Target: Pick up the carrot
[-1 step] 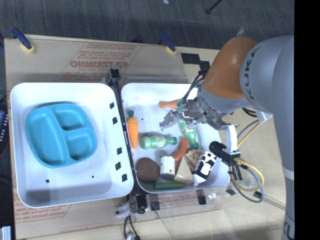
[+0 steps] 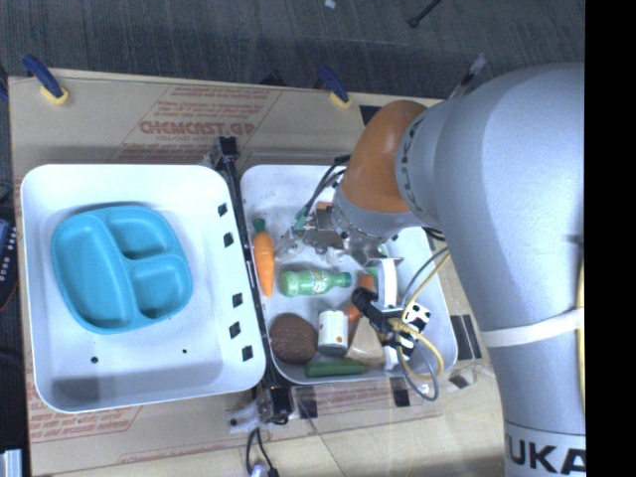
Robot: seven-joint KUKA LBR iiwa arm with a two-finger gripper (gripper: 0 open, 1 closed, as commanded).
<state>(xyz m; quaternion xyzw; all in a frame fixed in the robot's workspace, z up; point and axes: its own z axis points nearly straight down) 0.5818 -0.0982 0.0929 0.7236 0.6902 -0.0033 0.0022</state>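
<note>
Carrot (image 2: 263, 263) in bin, claw (image 2: 316, 229) just beside

Orange carrot (image 2: 263, 263), green bottle (image 2: 313, 283), blue tray (image 2: 119, 266), white bins (image 2: 60, 366), brown ball (image 2: 293, 337)

The carrot (image 2: 263, 262) is lying in the right-hand white bin (image 2: 281, 181), pressed up close along that bin's left wall. It is a short orange piece with a small green tip at its far end, and it is pointing lengthwise along the wall. It is resting flat on the bin floor, just beside the cap end of a green bottle (image 2: 313, 283).
</note>
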